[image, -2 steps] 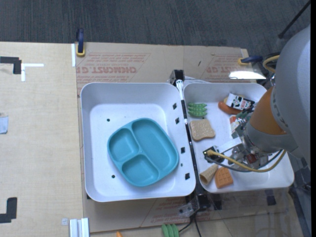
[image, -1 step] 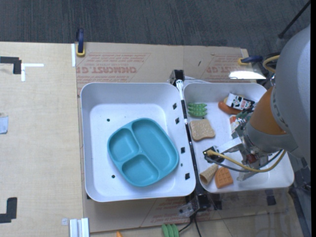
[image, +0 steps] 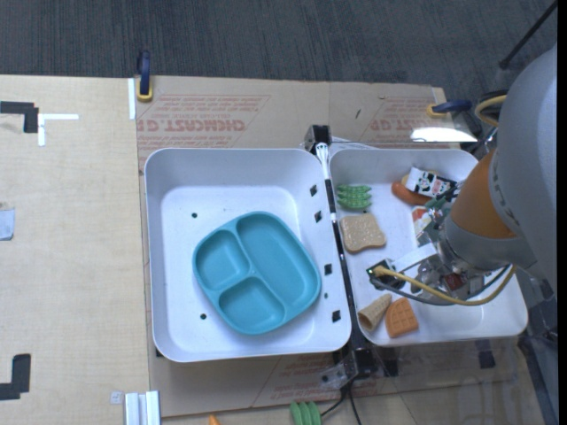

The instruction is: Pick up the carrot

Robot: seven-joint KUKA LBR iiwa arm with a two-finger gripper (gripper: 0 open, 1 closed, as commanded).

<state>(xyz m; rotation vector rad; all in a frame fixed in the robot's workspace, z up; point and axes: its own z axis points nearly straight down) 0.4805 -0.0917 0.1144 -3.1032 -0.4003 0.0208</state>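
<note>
Gripper: low in right bin, beneath the grey arm; spread or pressed together cannot be told. Carrot: far end of right bin, partly under a white printed carton, apart from gripper. Same bin: green pod, bread slice, cone. Left bin: blue divided plate.
</note>
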